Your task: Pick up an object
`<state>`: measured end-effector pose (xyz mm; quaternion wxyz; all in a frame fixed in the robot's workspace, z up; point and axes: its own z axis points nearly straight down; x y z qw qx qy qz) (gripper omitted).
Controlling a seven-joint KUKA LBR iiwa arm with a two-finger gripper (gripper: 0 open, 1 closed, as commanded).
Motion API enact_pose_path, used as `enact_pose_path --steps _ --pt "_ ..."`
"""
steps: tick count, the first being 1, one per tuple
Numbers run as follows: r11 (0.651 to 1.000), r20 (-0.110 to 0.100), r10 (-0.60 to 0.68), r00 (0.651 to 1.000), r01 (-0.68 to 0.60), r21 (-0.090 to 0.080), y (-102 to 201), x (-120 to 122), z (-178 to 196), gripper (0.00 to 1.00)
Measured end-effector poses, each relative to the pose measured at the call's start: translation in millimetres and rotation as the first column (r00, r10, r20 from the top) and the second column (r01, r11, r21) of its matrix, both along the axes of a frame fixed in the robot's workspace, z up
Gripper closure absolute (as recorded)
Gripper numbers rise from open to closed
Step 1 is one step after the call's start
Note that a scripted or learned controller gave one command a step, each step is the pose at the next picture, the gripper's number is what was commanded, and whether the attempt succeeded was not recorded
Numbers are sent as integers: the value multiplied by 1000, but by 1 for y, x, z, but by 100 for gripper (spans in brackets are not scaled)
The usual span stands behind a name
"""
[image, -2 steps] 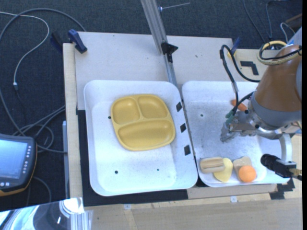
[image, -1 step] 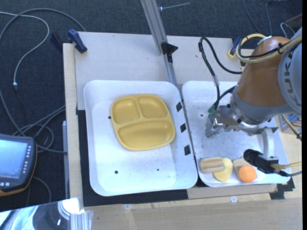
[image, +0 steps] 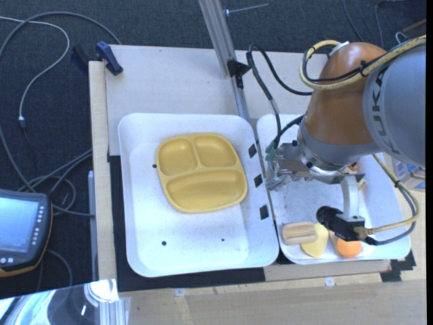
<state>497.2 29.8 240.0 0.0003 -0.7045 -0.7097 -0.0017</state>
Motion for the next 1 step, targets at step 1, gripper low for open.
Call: enact_pose_path --steps 1 --pt "1000 -2 -2 1000 2 -1 48 9 -12 100"
